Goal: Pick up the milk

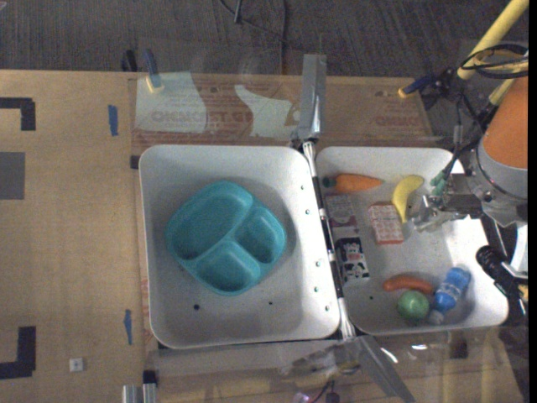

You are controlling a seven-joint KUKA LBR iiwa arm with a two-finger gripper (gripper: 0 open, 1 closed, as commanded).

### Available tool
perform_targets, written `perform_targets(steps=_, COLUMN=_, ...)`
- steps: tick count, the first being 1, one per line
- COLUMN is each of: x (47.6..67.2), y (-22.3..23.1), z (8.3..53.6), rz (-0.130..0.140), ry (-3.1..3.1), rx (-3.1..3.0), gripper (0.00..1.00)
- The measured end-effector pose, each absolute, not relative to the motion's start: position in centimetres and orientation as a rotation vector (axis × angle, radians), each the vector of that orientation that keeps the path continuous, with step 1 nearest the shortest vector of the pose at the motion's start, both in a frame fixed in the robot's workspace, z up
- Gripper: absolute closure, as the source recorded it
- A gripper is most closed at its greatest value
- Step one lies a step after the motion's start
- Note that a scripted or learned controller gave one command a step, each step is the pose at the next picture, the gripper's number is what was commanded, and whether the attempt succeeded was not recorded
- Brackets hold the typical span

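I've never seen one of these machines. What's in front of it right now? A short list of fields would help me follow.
left bin: holds a teal divided plate
right bin: holds food items
far side of right bin: carrot, banana
along its left wall: milk carton, lying flat, beyond it a second small carton
middle: small red-and-white box
near side: sausage, green apple, blue bottle
arm: reaches in from the right
tool: over the right bin, beside the banana, apart from the milk carton
milk: not yet picked up
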State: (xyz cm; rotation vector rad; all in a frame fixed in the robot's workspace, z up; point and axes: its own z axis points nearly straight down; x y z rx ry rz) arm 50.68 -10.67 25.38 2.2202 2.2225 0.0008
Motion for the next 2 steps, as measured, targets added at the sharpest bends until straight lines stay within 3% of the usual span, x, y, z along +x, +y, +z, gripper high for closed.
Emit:
perform_targets(steps=1, x=50.74, y=-10.79, z=26.37, rz=0.003, ry=2.218, rx=2.222, gripper=1.00)
perform_targets(steps=2, x=50.74, y=-10.80, z=26.37, rz=0.003, ry=2.217, rx=2.222, gripper=0.00)
